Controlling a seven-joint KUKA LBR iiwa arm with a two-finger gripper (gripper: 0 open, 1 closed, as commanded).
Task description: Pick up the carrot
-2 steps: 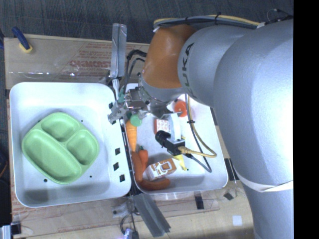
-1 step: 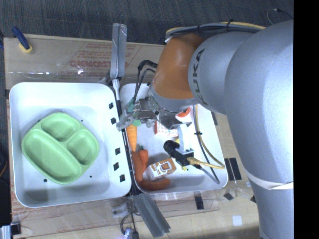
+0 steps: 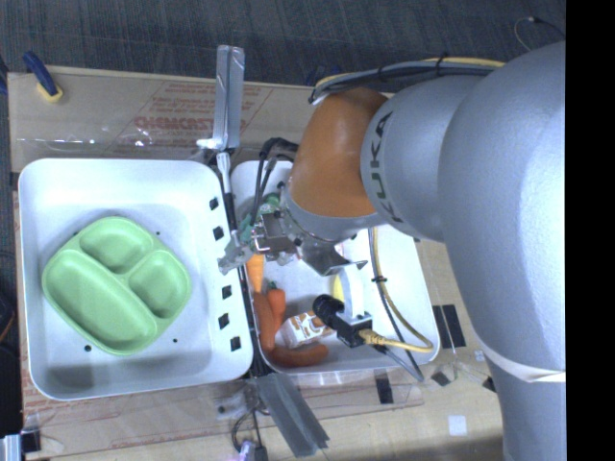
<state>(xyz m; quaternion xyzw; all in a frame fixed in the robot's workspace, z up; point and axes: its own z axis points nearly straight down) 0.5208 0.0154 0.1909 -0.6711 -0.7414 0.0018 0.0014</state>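
Orange carrot (image 3: 276, 307) sits in the right bin (image 3: 415, 286) by one sausage (image 3: 298, 356) — one green plate (image 3: 115, 283) left — can't tell the gripper (image 3: 252, 250) state.

The gripper (image 3: 252, 248) hangs over the right bin (image 3: 415, 286), the carrot (image 3: 276, 304) just beneath it; a divided plate (image 3: 115, 282) lies in the left bin (image 3: 43, 185), well apart

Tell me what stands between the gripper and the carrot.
Nothing visible does. The gripper sits at the left wall of the right bin, right above the upper end of the carrot. A sausage and a small carton lie lower in the bin, off that path.
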